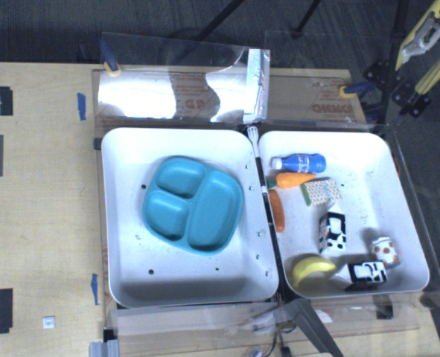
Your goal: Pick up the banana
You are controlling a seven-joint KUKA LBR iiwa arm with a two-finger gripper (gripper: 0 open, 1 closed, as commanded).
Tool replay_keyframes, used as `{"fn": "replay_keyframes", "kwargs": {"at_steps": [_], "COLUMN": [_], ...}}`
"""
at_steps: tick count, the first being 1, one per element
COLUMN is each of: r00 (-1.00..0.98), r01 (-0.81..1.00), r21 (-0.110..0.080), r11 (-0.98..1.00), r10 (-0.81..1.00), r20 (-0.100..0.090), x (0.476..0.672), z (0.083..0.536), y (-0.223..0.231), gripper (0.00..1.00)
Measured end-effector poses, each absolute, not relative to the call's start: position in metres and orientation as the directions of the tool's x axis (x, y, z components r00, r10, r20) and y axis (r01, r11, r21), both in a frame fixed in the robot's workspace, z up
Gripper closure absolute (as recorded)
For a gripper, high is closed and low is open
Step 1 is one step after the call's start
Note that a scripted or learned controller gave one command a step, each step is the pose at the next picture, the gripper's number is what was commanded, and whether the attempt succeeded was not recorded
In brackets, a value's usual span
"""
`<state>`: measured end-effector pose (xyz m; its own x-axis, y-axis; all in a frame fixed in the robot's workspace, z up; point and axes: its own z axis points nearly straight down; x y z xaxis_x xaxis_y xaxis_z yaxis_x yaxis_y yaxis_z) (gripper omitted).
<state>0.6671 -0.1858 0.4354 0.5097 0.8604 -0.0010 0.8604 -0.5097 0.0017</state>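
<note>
While the banana (312, 269) lies low in the right bin (406, 199).

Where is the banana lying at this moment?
In the camera view the banana lies in the right bin, at its near left corner, beside the black-and-white toy and below the cow-patterned carton.

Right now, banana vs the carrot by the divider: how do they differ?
The banana is yellow and stubby; the carrot is orange and slim. The banana sits at the right bin's near edge; the carrot lies farther back, lengthwise along the divider wall. Both lie flat in that bin.
</note>
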Motion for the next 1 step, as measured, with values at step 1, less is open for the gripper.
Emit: {"fn": "replay_keyframes", "kwargs": {"at_steps": [1], "r00": [0.541], "r01": [0.841], "r21": [-0.002], "r11": [-0.541], "r10": [0.841], "r20": [-0.001], "x": [0.5640], "z": [0.3347], "y": [-0.1590], "gripper": [0.00]}}
